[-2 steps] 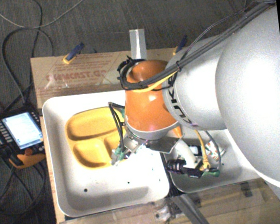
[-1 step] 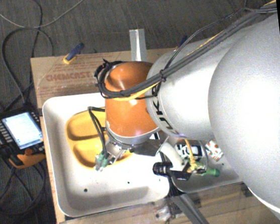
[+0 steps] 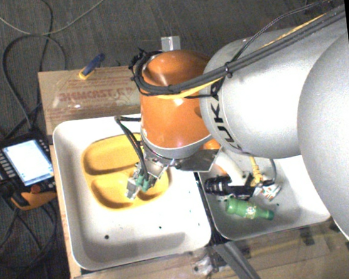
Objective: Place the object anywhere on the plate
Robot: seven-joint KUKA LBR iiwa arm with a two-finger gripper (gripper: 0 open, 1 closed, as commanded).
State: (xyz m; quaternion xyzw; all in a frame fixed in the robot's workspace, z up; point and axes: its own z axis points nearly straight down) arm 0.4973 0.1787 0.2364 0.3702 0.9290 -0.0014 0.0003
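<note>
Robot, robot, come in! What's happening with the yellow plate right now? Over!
Gripper low over yellow plate in left bin. Nothing seen between fingers. Green bottle lying in right bin. Nothing blocking plate.

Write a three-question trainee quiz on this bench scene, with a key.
1. True or false: the yellow plate lies in the left bin.
2. Which bin holds the green bottle? A left, B right.
3. Fill in: the gripper hangs over the ____.

Key: 1 true; 2 B, the right bin; 3 plate.
</note>
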